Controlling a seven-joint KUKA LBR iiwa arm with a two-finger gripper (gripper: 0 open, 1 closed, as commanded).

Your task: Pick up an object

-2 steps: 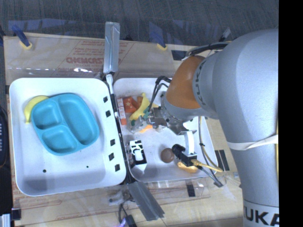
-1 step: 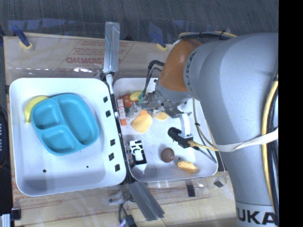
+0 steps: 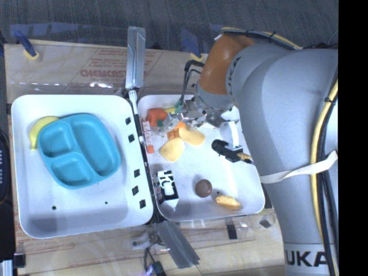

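The right bin (image 3: 247, 177) holds several small things. A red-orange round thing (image 3: 156, 117) lies at its far left corner. Two pale yellow lumps (image 3: 172, 149) (image 3: 193, 135) rest just in front of it. Nearer the front are a brown ball (image 3: 203, 188) and a tan, peanut-like piece (image 3: 228, 201). My gripper (image 3: 183, 116) reaches down into the far left part of this bin. It is right beside the red-orange thing and just above the upper yellow lump. A small orange bit (image 3: 175, 126) shows at its tip. The wrist hides the fingertips.
The left bin (image 3: 34, 211) holds a blue divided plate (image 3: 79, 148) with a yellow banana-like thing (image 3: 39, 128) poking out beneath its far left edge. A black-and-white tag (image 3: 167, 184) sits by the divider between the bins. The arm's bulk covers the right bin's far right side.
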